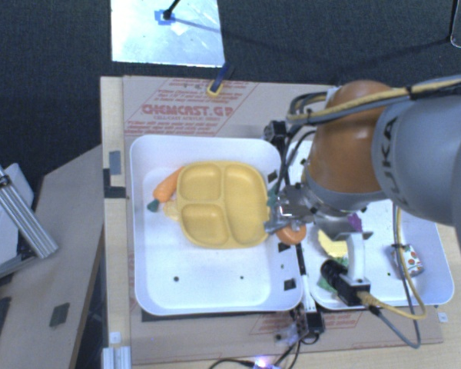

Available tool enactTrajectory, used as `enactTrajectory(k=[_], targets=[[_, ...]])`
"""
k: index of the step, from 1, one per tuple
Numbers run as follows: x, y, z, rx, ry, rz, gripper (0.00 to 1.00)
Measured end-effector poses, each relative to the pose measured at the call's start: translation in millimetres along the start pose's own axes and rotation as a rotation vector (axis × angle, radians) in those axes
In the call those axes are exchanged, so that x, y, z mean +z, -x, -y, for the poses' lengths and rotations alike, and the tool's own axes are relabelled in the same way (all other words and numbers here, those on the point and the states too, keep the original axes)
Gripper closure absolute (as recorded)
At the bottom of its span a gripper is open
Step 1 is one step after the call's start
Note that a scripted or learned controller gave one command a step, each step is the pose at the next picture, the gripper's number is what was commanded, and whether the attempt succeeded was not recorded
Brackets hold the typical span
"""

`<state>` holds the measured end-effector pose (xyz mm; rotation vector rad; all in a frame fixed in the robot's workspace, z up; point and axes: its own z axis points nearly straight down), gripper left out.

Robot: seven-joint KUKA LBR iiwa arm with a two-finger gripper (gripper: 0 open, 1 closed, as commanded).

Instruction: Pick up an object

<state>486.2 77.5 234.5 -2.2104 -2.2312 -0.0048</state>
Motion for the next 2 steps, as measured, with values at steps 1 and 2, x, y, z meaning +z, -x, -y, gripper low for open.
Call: enactTrajectory(k=[1,2], targets=[[10.6,-0.7,7.5,0.008,-0.001,0.002,1.0],[19.7,-0.1,1.0,0.008,-0.001,0.003,1.0]])
